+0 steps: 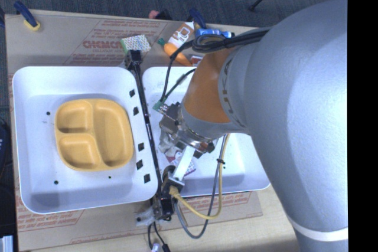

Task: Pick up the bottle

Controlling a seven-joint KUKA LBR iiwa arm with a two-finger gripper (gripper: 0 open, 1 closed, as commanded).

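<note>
Arm reaches deep into right bin, wrist low, likely to grasp from above. Tool near bin floor over red-white item; open or closed: cannot tell. Bottle lies outside bins on desk, behind right bin. Yellow tray sits in left bin.

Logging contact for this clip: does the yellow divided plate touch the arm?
Apart. The camera view shows the yellow divided plate alone in the left bin, with the bin divider between it and the arm.

The bins were smooth glossy white plastic; the yellow tray, left of the jaws, looked matt plastic.
</note>
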